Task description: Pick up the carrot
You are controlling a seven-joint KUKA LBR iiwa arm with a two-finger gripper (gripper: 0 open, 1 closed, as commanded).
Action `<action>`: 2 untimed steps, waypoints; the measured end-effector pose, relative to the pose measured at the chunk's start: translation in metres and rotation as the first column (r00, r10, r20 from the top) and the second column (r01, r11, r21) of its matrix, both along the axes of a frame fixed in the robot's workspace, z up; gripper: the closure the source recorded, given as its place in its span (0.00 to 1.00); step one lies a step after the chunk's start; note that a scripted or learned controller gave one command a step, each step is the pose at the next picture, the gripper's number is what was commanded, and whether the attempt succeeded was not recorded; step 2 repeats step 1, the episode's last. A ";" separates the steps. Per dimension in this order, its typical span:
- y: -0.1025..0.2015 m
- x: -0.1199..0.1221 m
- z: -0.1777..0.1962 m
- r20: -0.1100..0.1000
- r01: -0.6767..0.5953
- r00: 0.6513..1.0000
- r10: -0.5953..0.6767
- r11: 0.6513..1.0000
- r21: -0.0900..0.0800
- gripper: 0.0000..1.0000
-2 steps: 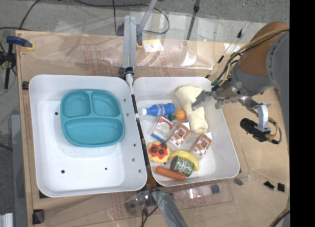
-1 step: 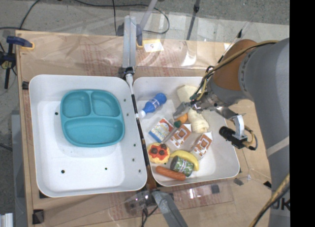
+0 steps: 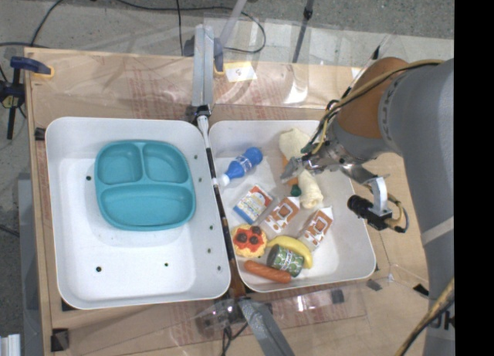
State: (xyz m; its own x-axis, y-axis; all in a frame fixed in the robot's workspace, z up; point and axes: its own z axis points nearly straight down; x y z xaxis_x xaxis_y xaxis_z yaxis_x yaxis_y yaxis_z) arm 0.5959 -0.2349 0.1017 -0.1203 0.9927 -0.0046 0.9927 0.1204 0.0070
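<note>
The carrot (image 3: 268, 272) is a slim orange stick lying flat near the front edge of the right bin (image 3: 351, 258), just in front of a green can (image 3: 283, 259) and a banana (image 3: 293, 246). My gripper (image 3: 296, 169) hangs over the middle of the right bin, well behind the carrot and apart from it. It sits between two cream-coloured pieces (image 3: 291, 144) (image 3: 309, 190). The grey arm with its orange band (image 3: 363, 111) reaches in from the right.
The right bin also holds a blue bottle (image 3: 243, 163), three snack packets (image 3: 253, 204) (image 3: 282, 214) (image 3: 316, 228) and a red-and-yellow toy (image 3: 248, 240). A teal divided plate (image 3: 144, 184) lies in the left bin (image 3: 69, 269).
</note>
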 end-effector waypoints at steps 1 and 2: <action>0.023 0.052 0.127 -0.005 -0.062 0.998 0.062 0.998 0.002 1.00; 0.023 0.052 0.127 -0.005 -0.062 0.998 0.062 0.998 0.002 1.00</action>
